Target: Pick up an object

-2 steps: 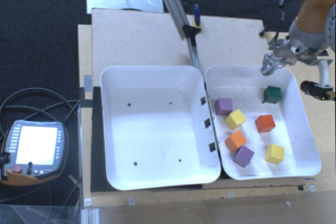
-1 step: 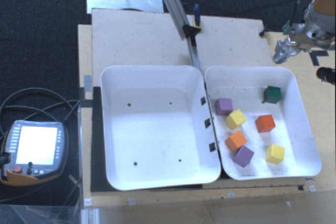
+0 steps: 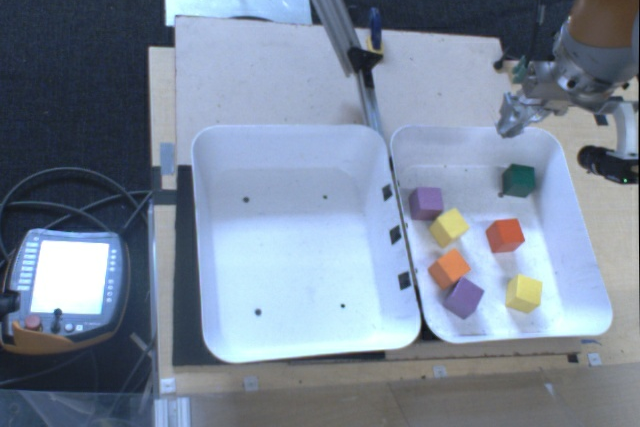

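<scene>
Seen from above, a desk (image 3: 270, 65) carried two shallow white bins side by side. The left bin (image 3: 215, 215) sat beside the right bin (image 3: 575, 205), which held seven small blocks: a green block (image 3: 518, 180) near the far edge, a purple block (image 3: 426, 203), a yellow block (image 3: 449, 227), a red-orange block (image 3: 505, 235), an orange block (image 3: 449, 268), a second purple block (image 3: 464, 297) and a second yellow block (image 3: 523, 293). The grey arm with its orange band (image 3: 605, 10) reached in from the right. Its gripper (image 3: 513, 120) hung over the right bin's far rim, above and apart from the green block; whether it was open or closed could not be told.
</scene>
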Controlling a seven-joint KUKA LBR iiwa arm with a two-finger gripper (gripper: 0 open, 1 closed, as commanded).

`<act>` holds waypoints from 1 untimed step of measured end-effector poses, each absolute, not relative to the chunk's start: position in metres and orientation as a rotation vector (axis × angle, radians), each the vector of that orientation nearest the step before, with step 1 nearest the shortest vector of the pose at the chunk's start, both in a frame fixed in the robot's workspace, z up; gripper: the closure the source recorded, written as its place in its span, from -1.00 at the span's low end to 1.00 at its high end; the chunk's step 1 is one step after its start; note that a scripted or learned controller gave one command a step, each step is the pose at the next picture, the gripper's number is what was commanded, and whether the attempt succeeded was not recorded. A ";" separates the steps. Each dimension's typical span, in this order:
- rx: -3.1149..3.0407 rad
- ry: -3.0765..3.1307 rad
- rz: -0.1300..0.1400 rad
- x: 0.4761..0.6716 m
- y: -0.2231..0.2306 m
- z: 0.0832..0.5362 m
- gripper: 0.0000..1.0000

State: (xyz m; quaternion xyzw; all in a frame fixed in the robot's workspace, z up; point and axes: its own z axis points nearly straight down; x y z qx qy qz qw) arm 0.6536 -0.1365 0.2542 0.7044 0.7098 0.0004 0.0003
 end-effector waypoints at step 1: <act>2.213 2.233 0.001 0.632 -0.086 0.242 1.00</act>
